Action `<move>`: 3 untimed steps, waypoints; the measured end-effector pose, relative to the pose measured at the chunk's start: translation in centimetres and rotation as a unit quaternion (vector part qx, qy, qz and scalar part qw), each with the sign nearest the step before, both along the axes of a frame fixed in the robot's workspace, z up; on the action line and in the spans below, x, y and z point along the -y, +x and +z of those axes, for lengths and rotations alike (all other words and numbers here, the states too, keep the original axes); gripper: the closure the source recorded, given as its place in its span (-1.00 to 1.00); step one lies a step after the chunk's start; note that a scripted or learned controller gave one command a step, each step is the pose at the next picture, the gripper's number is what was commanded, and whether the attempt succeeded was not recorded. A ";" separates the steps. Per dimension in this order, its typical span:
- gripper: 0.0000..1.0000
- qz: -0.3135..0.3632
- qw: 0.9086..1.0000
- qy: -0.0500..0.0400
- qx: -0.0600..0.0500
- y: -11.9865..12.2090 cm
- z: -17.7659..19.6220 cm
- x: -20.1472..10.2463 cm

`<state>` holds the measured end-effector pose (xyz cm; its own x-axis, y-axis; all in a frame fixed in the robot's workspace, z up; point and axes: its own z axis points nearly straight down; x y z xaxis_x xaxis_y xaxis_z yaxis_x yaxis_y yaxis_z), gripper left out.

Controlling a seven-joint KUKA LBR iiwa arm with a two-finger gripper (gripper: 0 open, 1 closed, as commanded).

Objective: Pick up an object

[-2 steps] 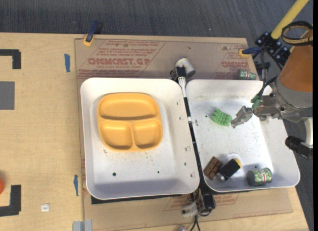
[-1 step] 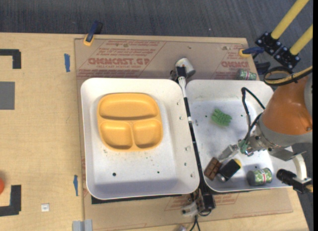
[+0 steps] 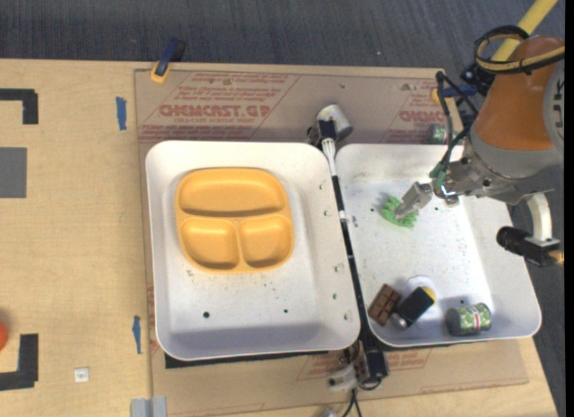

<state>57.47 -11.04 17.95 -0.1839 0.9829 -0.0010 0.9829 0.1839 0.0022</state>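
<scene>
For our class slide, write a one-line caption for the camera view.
Robot claw reaches down onto a green object in the right bin; a yellow divided tray sits in the left bin.

Robotics laboratory setting. A grey-and-orange industrial arm (image 3: 516, 119) is reaching over a plywood table (image 3: 72, 227) that is carrying two white bins (image 3: 166, 254) clamped onto printed cardboard (image 3: 224, 106). Blue tape marks (image 3: 121, 112) and black tape outlines (image 3: 27, 106) are marking positions; dark carpet (image 3: 269, 3) is lying beyond.
</scene>
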 end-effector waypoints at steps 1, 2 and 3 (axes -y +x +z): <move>-1.00 -0.018 1.000 0.001 -0.002 -7.8 -9.2 2.9; -1.00 -0.127 0.992 0.000 0.000 -9.5 -2.2 8.4; -1.00 -0.152 0.988 0.000 0.000 -4.1 -5.2 1.7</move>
